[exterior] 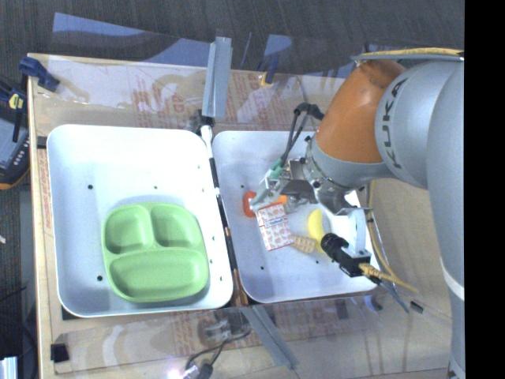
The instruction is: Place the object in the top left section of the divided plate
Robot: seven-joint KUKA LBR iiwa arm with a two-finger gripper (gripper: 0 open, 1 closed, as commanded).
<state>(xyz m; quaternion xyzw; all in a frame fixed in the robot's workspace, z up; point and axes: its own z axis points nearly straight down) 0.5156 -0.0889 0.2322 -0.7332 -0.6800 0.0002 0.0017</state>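
A green divided plate (155, 253) lies in the left bin (79, 172), with two small sections at the top and one wide section below; nothing lies in it. My gripper (274, 193) hangs low over the right bin (237, 156), above a small cluster of objects: a red-orange piece (249, 204), a white packet with red print (274, 228), a yellow object (316, 223) and a small tan piece (304, 246). The gripper's tip is right above the packet's upper edge and beside the red-orange piece. Nothing is seen held.
A grey bar (215, 77) stands up at the back between the two bins. The big grey and orange arm covers the right bin's back right part. A dark device (12, 144) sits off the bench's left edge.
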